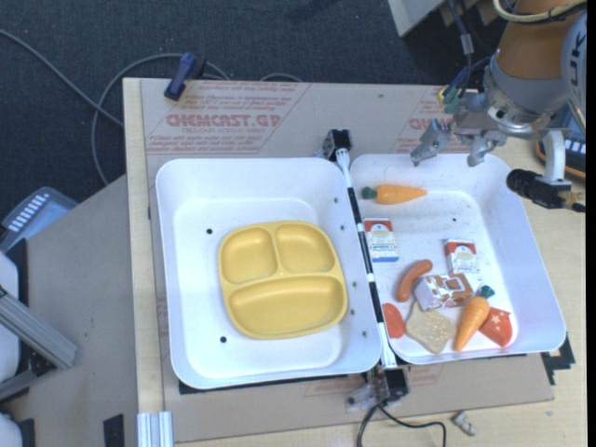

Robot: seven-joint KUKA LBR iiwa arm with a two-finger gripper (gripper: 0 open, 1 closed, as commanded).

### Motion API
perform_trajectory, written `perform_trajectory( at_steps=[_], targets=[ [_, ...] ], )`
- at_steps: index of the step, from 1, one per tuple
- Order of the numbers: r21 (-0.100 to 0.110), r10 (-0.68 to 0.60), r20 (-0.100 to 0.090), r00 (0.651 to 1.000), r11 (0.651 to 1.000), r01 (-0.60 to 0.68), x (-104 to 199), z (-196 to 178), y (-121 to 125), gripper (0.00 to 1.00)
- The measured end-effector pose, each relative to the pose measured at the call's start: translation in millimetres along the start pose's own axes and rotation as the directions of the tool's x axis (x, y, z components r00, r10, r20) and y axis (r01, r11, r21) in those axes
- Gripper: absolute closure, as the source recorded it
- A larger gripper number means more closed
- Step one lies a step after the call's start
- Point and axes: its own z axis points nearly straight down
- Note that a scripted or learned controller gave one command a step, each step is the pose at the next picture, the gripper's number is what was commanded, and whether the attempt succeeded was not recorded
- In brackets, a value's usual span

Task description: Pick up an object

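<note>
Camera view looks down on two white bins, and nearest in the right bin (531, 250) lies a crowded heap: a cracker (430, 331), a red piece (498, 327), a small carrot (471, 319) and a crumpled carton (440, 291) all touching, with a sausage (413, 279) leaning in just beside them, a clutter that would likely foul any grasp. Level with it, the left bin (186, 250) bears a yellow divided tray (280, 278) sitting flat. Farther back two small cartons (380, 239) lie apart on bare floor. Beyond them a larger carrot (399, 194) lies alone crosswise, near the far wall, probably the easiest target. Farthest, the gripper (452, 150) hangs above that far rim with fingers spread and nothing between them, just behind the carrot.
</note>
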Motion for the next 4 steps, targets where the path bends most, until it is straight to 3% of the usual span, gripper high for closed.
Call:
perform_trajectory(
  at_steps=[1, 2, 3, 4],
  targets=[
    [0.001, 0.001, 0.000, 1.000, 1.000, -0.001, 15.0, 53.0, -83.8, 0.00],
    [0.002, 0.001, 0.000, 1.000, 1.000, -0.001, 8.5, 105.0, -125.3, 0.00],
    [0.001, 0.001, 0.000, 1.000, 1.000, -0.001, 14.4, 152.7, -141.5, 0.00],
    [-0.002, 0.002, 0.000, 1.000, 1.000, -0.002, 14.5, 142.7, -141.1, 1.00]
  ],
)
